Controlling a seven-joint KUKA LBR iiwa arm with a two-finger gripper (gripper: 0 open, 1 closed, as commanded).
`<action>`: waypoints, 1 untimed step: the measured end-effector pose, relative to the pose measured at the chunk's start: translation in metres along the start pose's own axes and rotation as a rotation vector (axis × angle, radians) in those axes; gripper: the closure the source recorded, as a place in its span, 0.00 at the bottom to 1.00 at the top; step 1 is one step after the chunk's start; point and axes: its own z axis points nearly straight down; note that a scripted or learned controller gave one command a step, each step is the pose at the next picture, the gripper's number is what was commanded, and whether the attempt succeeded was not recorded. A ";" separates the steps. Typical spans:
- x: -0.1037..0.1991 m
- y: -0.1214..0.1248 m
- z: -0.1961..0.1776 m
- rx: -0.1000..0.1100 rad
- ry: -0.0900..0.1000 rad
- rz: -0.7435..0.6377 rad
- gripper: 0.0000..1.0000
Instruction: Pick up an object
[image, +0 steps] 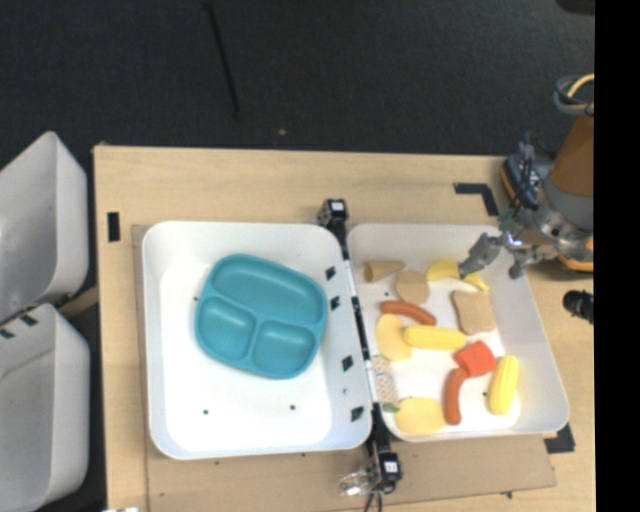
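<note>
Gripper (497, 255), jaws spread and gripping nothing, is hovering at the right bin's (545, 345) 1 o'clock corner. Yellow toy piece (444, 270) is lying just beside, at its 8 o'clock; probably light, rigid, smooth plastic, best pinched across its narrow middle.

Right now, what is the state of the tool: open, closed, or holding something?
Tool: open, fingers spread, holding nothing; it hangs over the right bin's far corner, near a yellow toy.

Single fixed overhead camera, slanted down on both bins (160, 330).
</note>
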 end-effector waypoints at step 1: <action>0.000 0.003 -0.009 -0.014 -0.003 -0.002 0.00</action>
